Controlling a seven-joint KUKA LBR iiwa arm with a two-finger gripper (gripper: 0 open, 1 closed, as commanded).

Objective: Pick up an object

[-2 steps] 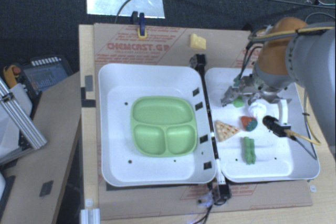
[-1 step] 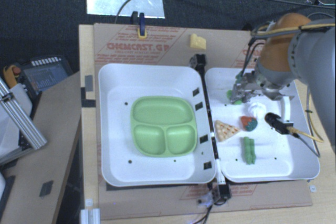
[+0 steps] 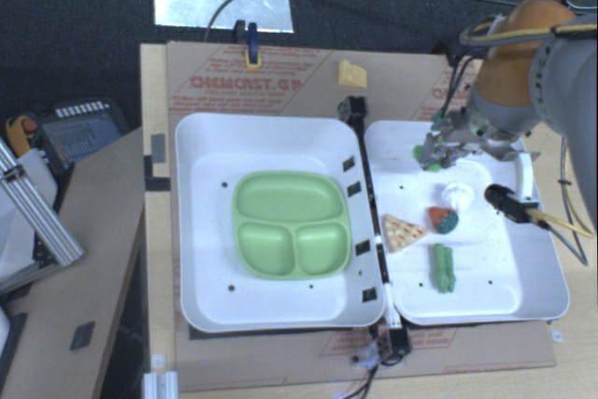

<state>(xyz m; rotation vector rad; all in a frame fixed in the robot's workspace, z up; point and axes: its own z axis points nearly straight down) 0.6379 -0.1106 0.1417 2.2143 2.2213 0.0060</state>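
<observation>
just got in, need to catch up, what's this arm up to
The arm's gripper hangs over the back of the right bin, beside something small and green. Nearer the front lie a pizza slice, a green vegetable, a red and teal piece and a white piece. The left bin holds a green tray. Nothing looks lifted yet.
</observation>
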